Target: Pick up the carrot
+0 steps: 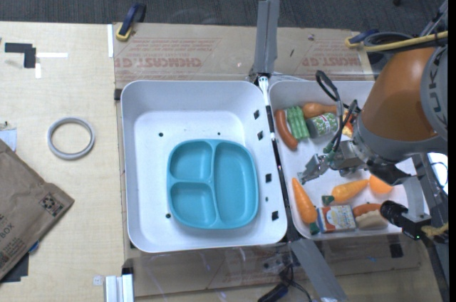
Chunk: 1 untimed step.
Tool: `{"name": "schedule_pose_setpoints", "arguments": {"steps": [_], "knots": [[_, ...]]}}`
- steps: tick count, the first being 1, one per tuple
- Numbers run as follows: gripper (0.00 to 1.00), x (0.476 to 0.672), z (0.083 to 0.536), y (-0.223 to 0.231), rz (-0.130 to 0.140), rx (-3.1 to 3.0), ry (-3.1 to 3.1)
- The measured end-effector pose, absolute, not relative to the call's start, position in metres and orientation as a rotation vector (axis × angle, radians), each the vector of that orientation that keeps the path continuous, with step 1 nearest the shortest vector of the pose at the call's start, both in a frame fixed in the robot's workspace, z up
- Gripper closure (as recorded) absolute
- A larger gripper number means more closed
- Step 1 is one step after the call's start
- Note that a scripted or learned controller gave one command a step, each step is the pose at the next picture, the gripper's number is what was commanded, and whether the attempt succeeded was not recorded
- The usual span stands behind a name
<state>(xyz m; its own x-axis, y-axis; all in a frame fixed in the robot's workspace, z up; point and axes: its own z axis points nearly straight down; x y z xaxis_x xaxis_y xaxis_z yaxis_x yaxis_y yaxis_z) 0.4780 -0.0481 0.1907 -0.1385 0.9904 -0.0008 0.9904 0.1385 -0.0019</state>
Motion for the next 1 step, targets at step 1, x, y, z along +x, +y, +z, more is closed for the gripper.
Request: {"name": "schedule_pose_setpoints", "arguments": {"steps": [1], "knots": [[0.0, 0.477, 0.1046, -0.1296, 0.003, -2.132, -2.306]]}}
